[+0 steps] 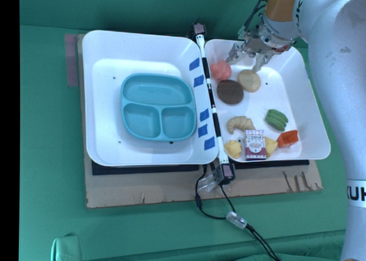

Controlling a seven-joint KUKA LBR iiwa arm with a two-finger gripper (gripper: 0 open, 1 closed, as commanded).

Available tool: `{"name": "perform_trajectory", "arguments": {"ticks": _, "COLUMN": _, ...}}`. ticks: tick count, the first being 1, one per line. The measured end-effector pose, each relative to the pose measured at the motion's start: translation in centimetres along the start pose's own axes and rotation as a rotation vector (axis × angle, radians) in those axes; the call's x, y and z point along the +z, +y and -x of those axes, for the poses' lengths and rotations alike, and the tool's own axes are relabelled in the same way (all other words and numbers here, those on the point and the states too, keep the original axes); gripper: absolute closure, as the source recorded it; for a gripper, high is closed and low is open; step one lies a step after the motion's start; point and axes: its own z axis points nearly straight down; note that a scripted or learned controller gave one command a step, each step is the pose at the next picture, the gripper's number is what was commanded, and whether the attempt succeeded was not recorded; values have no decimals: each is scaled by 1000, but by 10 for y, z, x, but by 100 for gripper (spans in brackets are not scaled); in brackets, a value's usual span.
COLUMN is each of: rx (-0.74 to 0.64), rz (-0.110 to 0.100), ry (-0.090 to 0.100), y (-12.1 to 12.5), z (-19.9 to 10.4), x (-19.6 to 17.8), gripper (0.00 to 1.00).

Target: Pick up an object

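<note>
Since the arm's grey bulk covers the right bin's (311, 91) far-right rim, that edge is cut off from view. Gripper (247, 57) hangs at the bin's back, fingers spread wide, nothing between them. Just below it: pink lump (221, 71), pale cookie (249, 80), dark round patty (230, 92), clustered close. Toward the front: croissant (241, 123), green pods (276, 119), orange block (287, 138), small carton (255, 144) lying over yellow pieces (233, 149) that are hard to identify. Open floor runs down the bin's right half. Left bin (103, 54) carries a teal divided plate (157, 107), with bare margin all round. Bins sit on cardboard (143, 188) over green cloth (40, 140); cable (229, 211) trails off the front.
</note>
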Motion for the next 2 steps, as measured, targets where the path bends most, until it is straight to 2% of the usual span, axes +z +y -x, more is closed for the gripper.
{"name": "perform_trajectory", "arguments": {"ticks": 1, "rx": -3, "rz": -12, "ry": 1, "y": 4, "z": 0, "x": 0, "gripper": 0}}
{"name": "perform_trajectory", "arguments": {"ticks": 2, "rx": -2, "rz": -12, "ry": 1, "y": 4, "z": 0, "x": 0, "gripper": 0}}
